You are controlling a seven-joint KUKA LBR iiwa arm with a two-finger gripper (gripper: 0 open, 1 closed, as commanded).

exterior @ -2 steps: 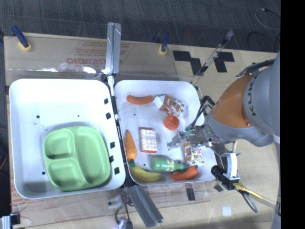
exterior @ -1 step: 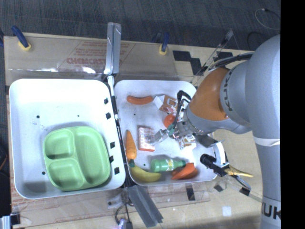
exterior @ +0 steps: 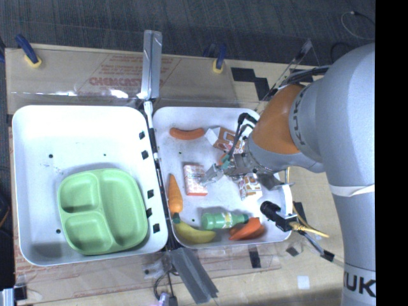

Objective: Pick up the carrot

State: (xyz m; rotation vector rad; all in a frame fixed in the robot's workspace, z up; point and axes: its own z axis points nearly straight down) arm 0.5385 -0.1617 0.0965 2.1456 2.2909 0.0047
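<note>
The carrot (exterior: 174, 195) is a short orange cone lying lengthwise along the left wall of the right bin (exterior: 191, 116), its stem end toward the front. My gripper (exterior: 214, 170) hangs low over the middle of that bin, just above a red-and-white snack packet (exterior: 193, 178). It is to the right of the carrot and slightly behind it, about a hand's width away, and not touching it. The arm's orange band (exterior: 280, 127) and grey body cover the bin's right side.
Also in the right bin are an orange sausage (exterior: 187, 132) at the back, a banana (exterior: 194, 234), a green bottle (exterior: 223, 220) and a red-orange pepper-like piece (exterior: 247, 229) at the front, plus more packets (exterior: 250, 185). The left bin holds a green divided plate (exterior: 102, 210).
</note>
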